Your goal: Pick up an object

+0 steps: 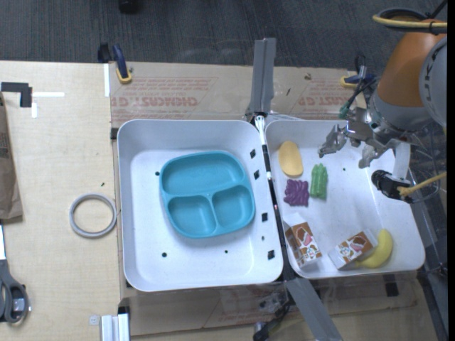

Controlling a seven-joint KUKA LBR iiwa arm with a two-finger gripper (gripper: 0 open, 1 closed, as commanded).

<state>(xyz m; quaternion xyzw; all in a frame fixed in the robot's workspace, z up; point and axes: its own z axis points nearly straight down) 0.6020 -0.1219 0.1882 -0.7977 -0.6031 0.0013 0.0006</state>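
Note:
The right bin [398,219] holds several small items. A yellow oval piece [290,158] lies at its far left, with a purple grape bunch [296,192] and a green piece [319,181] just below it. Two small printed cartons [302,244] [353,249] and a yellow banana [381,250] lie along the near side. My gripper [348,150] hangs over the far part of this bin, to the right of the yellow piece and up and right of the green one. It is open, and nothing sits between its fingers.
The left bin [135,247] carries a blue divided plate [207,194]. A grey post [261,77] rises behind the bins' shared edge. On the bench to the left lie a tape ring [93,214] and scissors [11,300].

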